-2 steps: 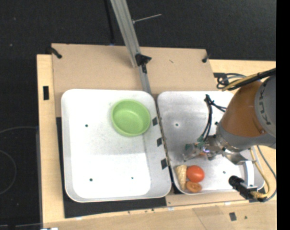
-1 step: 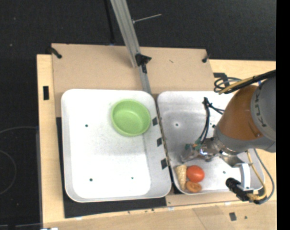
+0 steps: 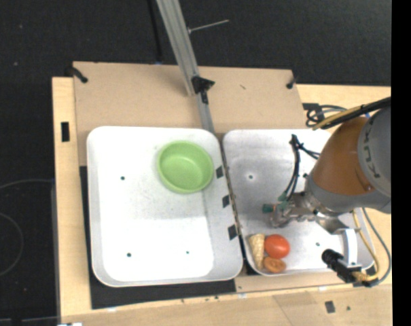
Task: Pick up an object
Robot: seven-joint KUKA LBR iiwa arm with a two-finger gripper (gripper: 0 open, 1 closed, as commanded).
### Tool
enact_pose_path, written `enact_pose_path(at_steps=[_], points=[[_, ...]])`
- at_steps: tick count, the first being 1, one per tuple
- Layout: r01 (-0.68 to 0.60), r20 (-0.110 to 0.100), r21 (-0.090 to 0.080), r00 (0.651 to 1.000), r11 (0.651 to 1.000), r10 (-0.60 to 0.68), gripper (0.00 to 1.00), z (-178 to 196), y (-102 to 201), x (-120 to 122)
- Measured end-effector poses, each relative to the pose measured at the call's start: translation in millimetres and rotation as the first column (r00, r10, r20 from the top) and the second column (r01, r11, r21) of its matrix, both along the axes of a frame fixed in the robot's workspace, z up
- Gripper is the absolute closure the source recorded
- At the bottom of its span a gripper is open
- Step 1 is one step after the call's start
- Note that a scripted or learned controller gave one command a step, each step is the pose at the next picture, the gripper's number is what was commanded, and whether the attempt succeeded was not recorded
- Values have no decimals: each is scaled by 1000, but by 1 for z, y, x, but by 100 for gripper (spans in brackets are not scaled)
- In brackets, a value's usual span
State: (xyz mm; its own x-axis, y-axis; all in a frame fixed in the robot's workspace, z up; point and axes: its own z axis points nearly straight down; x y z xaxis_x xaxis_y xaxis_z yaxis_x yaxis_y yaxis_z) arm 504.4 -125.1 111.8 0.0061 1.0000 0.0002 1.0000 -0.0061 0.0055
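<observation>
1. Dark floor surrounds a tan bench (image 3: 144, 97) that carries two white bins side by side, with a grey metal bar (image 3: 180, 43) slanting down from the top of the frame to the seam between them.
2. Three small things lie bunched in the lower left corner of the right bin (image 3: 253, 155): a red tomato (image 3: 278, 245), a pale yellowish piece (image 3: 257, 248) touching its left side, and a brown-orange piece (image 3: 274, 265) just below it against the bin's lower rim.
3. Just above the tomato, a little to its right, hangs the pincer (image 3: 284, 212), in the lower middle of the right bin. Nothing shows between its fingers, and I cannot tell whether they are spread or pressed together.
4. Behind it, the grey arm with its orange band (image 3: 341, 158) fills the right side of the frame, with black cables looping beside it.
5. A green bowl (image 3: 185, 167) sits upright in the upper right part of the left bin (image 3: 123, 250), well apart from the tomato group.
</observation>
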Motion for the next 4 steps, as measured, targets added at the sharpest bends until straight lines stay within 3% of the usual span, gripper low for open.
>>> enact_pose_path(at_steps=[3,4], points=[[-10,1,-2,1000,1000,10,100,148,-3,18],[-11,-5,0,1000,1000,11,100,139,42,26]])
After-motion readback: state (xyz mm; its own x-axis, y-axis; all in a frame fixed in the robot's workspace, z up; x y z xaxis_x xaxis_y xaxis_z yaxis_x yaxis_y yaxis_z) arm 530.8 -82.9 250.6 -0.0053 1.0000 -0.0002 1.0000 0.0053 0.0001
